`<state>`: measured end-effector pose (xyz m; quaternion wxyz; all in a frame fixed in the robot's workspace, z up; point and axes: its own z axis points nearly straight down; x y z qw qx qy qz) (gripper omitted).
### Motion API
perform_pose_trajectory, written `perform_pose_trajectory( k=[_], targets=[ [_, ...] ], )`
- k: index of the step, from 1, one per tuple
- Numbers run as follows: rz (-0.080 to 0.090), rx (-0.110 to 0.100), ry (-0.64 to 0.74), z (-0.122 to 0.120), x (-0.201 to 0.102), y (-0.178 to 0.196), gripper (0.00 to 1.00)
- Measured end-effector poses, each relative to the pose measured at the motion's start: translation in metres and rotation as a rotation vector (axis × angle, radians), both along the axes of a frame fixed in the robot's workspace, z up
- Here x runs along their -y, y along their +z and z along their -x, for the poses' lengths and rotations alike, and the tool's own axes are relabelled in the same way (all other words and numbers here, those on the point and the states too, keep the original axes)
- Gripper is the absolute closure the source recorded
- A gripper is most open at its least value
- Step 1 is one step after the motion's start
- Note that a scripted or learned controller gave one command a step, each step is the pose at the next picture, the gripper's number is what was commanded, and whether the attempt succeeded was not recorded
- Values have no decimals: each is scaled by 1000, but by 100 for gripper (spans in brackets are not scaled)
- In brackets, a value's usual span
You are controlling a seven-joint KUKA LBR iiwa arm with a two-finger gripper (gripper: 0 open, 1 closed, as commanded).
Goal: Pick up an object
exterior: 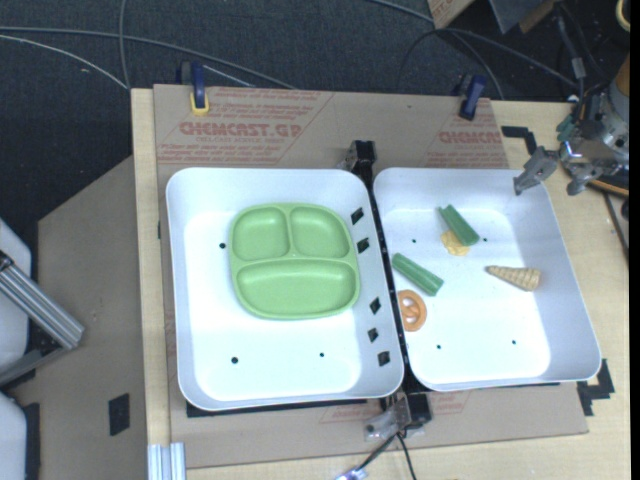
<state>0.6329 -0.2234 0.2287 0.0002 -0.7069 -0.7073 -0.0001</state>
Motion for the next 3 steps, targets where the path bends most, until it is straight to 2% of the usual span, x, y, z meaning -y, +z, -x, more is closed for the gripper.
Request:
perform_pose_trajectory(
  k=[2,3],
  targets=[
    [-3,-7,0,13,-17,-108,0],
    [2,4,-1,10,-14,-137,0]
  ],
)
